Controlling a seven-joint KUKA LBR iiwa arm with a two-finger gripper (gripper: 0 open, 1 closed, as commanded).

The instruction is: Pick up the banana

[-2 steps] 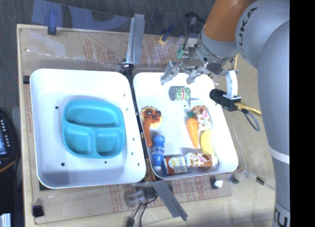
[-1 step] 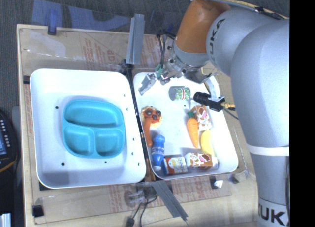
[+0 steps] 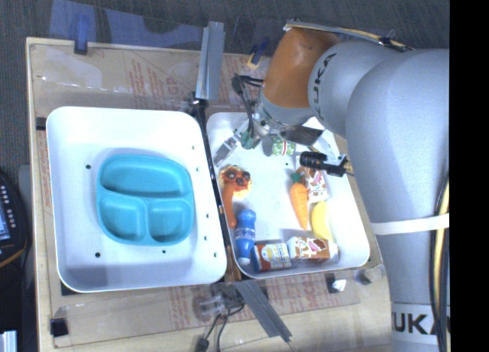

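Left bin (image 3: 69,190): blue divided tray (image 3: 145,198) at centre. Right bin (image 3: 355,224): orange toy (image 3: 233,182) and blue bottle (image 3: 244,234) along left wall, carton (image 3: 294,251) at near edge, carrot (image 3: 299,199), then banana (image 3: 321,221) just right of carrot, touching. Gripper (image 3: 256,135) at far end, well apart from banana, grip state cannot tell.

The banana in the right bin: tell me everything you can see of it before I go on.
The short yellow banana looks like smooth plastic toy fruit, slightly curved, lying flat lengthwise on the floor of the right white bin, near its right wall. The orange carrot lies right beside it on its left, seemingly touching. A small printed carton sits at its upper end and a long printed box lies just below its lower end. The gripper is up at the bin's far end, well apart from it.
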